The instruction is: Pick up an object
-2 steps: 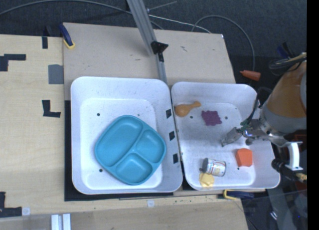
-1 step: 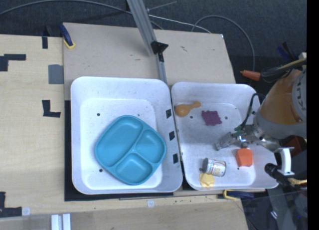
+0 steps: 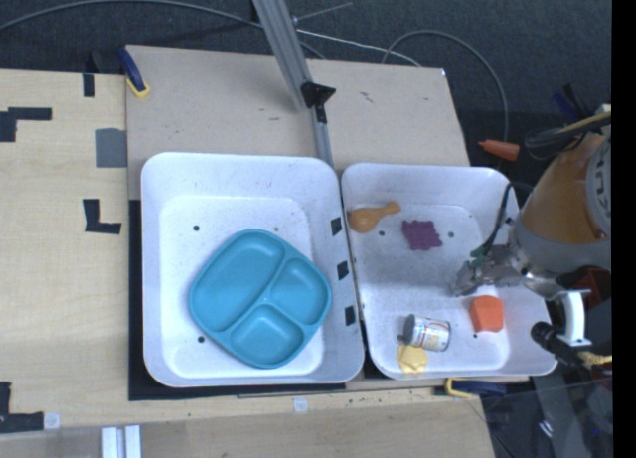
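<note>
We see the robot's pincer low in the right bin, close to an orange block.

The pincer (image 3: 469, 280) hangs over the right bin (image 3: 393, 183), near its right wall, and we see nothing between its tips. We cannot tell if it is spread or pressed together. The orange block (image 3: 486, 313) lies just below it in our view, a little to the right. A small can (image 3: 428, 332) lies on its side near the front wall, with a yellow piece (image 3: 412, 358) just under it. A purple toy (image 3: 421, 234) and a tan toy like a chicken leg (image 3: 373, 216) lie further back. In the left bin (image 3: 159, 178) we see a blue plate with three parts (image 3: 259, 297).
</note>
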